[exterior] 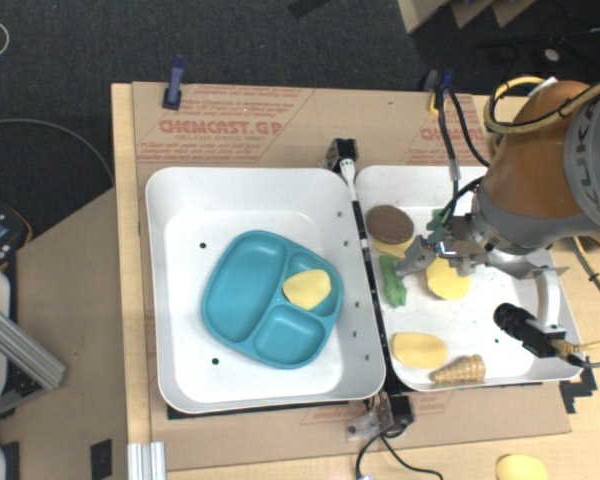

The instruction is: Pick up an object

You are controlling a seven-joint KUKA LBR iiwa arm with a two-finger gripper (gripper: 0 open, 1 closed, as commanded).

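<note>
My gripper [438, 251] is low in the right bin [480, 183], reaching in from the right. It sits just above a round yellow piece [449, 284] and between a brown disc [389, 224] and that piece. A green piece [392, 280] lies just to its left, by the bin's left wall. Near the front of the bin lie a pale yellow lump [419, 348] and a waffle cone [460, 370]. The arm's body hides the back right of the bin.
The left bin [180, 228] holds a blue divided plate [250, 298] with a yellow piece [306, 288] in its right compartment. Another yellow thing [520, 466] lies off the bench at the bottom right. Blue clamps [174, 82] sit on the board's far edge.
</note>
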